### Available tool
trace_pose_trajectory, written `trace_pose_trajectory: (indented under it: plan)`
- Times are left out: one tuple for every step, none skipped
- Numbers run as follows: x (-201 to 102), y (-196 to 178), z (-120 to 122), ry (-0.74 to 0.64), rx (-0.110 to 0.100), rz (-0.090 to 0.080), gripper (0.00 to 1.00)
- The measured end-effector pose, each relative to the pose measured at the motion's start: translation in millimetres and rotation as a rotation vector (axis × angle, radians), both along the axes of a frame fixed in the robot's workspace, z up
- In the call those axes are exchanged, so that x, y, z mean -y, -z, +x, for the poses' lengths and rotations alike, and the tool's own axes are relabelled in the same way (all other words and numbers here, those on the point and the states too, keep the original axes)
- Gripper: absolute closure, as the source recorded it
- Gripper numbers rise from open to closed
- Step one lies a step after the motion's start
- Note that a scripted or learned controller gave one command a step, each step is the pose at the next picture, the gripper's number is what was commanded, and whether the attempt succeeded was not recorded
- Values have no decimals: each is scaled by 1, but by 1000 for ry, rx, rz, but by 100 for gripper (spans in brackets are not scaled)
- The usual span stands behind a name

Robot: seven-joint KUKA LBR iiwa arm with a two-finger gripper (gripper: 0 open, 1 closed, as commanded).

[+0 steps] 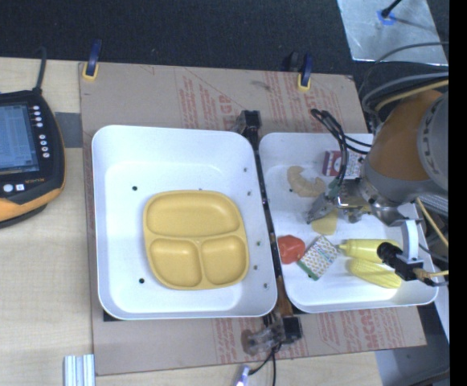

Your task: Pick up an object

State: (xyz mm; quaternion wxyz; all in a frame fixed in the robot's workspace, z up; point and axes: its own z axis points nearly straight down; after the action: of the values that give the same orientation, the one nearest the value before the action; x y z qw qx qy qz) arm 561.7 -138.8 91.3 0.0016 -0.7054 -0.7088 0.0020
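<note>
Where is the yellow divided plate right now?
In the camera view, the yellow divided plate lies in the left white bin, roughly central, across the divider from the cluttered right bin.

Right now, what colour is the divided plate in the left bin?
Pale yellow divided plate, camera view.

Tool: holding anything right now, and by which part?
Cannot be told. The tool is low in the right bin beside a pale yellow piece, but no object shows between its fingers.
</note>
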Motion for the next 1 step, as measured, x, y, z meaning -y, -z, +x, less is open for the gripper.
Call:
trace_pose_trajectory:
  plan:
    - [1, -10, 0, -1, -2, 0, 100]
